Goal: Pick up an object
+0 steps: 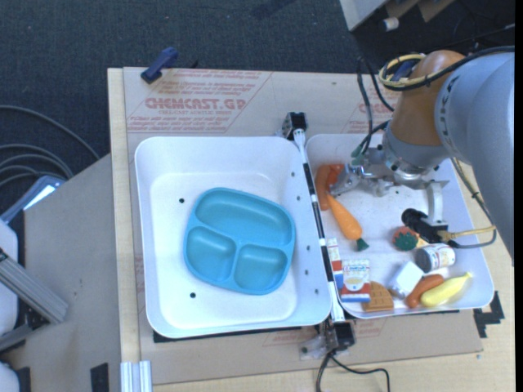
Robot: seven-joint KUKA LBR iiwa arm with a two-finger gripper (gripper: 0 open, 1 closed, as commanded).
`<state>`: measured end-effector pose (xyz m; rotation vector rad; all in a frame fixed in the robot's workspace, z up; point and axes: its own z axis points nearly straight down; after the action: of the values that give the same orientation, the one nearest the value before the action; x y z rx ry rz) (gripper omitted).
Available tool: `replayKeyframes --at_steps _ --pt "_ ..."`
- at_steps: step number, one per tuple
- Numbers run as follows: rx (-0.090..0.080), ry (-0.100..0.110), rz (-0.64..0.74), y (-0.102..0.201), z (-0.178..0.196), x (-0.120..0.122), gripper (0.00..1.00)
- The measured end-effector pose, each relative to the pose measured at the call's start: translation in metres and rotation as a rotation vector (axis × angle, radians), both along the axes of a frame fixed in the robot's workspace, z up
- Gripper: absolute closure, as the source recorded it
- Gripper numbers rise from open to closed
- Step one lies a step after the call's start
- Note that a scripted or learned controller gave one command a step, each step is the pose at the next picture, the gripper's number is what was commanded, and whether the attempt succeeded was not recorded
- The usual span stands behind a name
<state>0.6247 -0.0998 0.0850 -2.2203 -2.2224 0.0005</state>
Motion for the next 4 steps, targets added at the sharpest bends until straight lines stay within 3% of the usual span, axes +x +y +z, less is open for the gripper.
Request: replayKeyframes --at_steps 1,2,3,4 --pt "0.0 -0.002 0.001 0.001 0.01 0.001 1.0" --pt "0.0 -0.001 0.001 0.001 0.01 0.0 0.0" --pt "0.0 -0.003 0.001 0.001 0.02 0.001 1.0" --pt "0.0 -0.003 0.001 0.001 0.02 0.001 0.0"
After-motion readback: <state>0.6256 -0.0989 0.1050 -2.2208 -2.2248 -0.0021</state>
